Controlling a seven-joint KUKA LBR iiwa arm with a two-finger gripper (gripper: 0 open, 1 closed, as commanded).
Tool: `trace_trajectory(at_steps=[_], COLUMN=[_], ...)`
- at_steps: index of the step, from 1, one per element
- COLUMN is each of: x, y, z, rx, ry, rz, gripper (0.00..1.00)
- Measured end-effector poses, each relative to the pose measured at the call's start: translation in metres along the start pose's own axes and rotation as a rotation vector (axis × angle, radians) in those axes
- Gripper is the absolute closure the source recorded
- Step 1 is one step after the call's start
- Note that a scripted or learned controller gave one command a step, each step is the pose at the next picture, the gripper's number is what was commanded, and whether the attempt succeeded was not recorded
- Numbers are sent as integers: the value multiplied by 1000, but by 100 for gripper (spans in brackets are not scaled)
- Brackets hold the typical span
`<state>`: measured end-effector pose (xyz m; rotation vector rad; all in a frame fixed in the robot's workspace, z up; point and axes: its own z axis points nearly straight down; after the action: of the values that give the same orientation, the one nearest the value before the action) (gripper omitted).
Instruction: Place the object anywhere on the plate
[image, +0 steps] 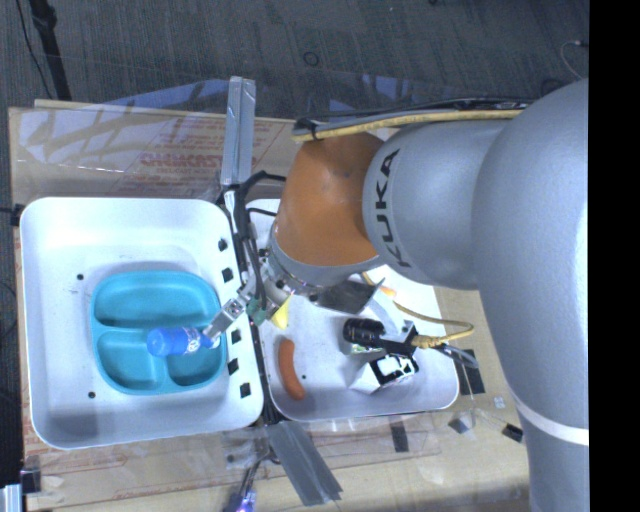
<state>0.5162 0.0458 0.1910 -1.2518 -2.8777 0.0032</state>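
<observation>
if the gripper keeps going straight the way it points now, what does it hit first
Most likely the small blue bottle lying on the blue plate. The gripper points left and down at it, its tip right beside the bottle; whether they already touch is unclear from this slanted view.

We see the gripper (212, 333) over the plate (130, 300), which lies in the left bin (60, 240). A bottle (172, 342) rests on the plate just left of it. Right of it, in the right bin (440, 395), lies a sausage (290, 367).
</observation>
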Motion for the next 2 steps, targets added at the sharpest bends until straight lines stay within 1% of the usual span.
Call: trace_trajectory(at_steps=[1, 2], x=[0, -12], y=[1, 55], z=[-10, -107], rx=[1, -3], ry=[0, -4], rz=[-5, -108], gripper=[100, 100])
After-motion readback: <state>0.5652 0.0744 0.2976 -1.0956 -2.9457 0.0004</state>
